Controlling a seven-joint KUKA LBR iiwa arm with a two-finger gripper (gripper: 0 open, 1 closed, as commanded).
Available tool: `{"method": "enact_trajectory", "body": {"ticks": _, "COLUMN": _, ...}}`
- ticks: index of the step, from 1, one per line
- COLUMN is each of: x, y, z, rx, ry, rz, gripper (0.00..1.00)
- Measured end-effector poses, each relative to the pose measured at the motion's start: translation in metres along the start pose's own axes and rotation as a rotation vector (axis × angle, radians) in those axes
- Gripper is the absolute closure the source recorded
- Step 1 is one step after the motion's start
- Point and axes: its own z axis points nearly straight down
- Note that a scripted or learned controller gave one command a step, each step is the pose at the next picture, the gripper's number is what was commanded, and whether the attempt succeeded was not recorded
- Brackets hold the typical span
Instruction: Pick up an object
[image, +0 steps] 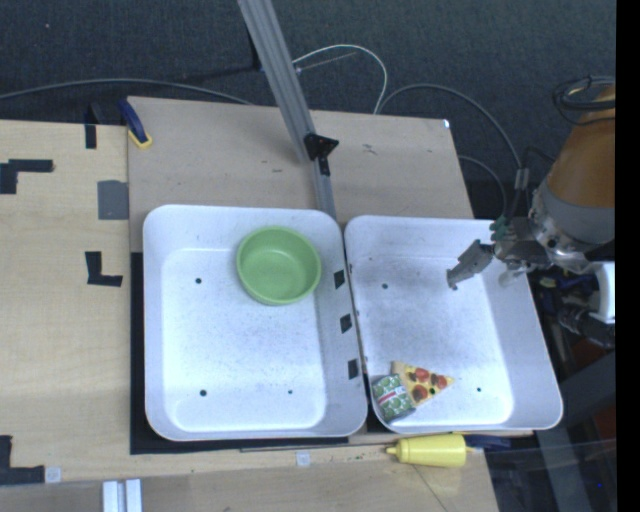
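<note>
Two shallow white bins sit side by side on the tan bench (400, 160), the left bin (165, 300) and the right bin (520, 370) touching along their inner walls. A grey pole (285, 80) slants down from the top of the view to the seam between them. The grey arm (585, 190) with its orange band enters from the right, above the right bin's upper right corner. A green bowl (279, 265) stands upright in the upper part of the left bin, well apart from the arm. The gripper (480, 262) hangs over the upper right area of the right bin; one dark finger points down and left, and whether the fingers are apart or together cannot be told, with nothing seen between them. A yellow bottle (432, 450) lies on its side on the bench just outside the right bin's near wall. A toy pizza slice (425, 381) lies flat at the right bin's lower left, touching a small green packet (391, 397) in that corner.
</note>
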Motion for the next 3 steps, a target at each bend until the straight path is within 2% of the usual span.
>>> {"method": "enact_trajectory", "body": {"ticks": 1, "x": 0.0, "y": 0.0, "z": 0.0, "rx": 0.0, "ry": 0.0, "rz": 0.0, "gripper": 0.0}}
{"method": "enact_trajectory", "body": {"ticks": 3, "x": -0.008, "y": -0.013, "z": 0.124, "rx": 0.007, "ry": 0.001, "rz": 0.002, "gripper": 0.0}}
